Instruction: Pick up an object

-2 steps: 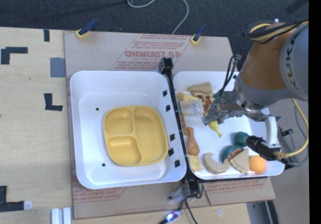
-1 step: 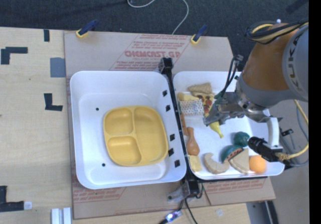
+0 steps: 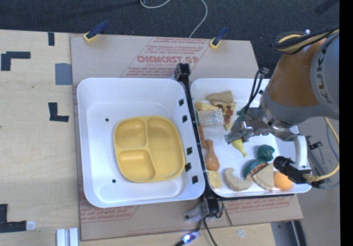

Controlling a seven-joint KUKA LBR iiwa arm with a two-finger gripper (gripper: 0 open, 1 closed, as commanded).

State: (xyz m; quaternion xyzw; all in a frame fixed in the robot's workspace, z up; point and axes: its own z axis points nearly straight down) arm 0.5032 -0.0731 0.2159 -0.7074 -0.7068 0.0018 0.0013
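Over the right bin point(image 3: 242, 83), the end effector point(image 3: 238, 132) hung low, its grip impossible to tell. Just beneath it lay a yellow banana-like piece point(image 3: 240, 146); a waffle piece point(image 3: 210, 118) sat to its left, and the yellow tray point(image 3: 148, 148) rested well beyond in the left bin point(image 3: 91, 145).

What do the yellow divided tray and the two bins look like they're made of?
The yellow tray looks like moulded plastic with a matte finish: even colour, soft rounded compartment ridges. The left bin and right bin look like thin, smooth white plastic, slightly glossy with rounded rims, though I can't confirm it.
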